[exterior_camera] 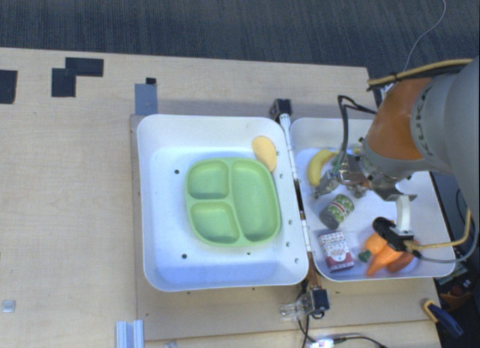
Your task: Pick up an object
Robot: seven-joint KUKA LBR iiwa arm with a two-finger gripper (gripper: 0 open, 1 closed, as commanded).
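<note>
Here the gripper (331,183) hovers right of centre, over the right bin (435,268), between banana (321,165) and can (337,209); grip unclear.

Two white bins (161,189) sit on a pale tan wood bench (67,211) marked with black squares at the upper left of the frame. In the left bin lies a light green divided tray (232,201) and a yellow-orange oval piece (264,151). The right bin holds a yellow banana (320,165), a dark green can (337,209), a red-and-white packet (337,250) and an orange carrot (386,256). The arm (431,125) is grey with an orange band.
</note>
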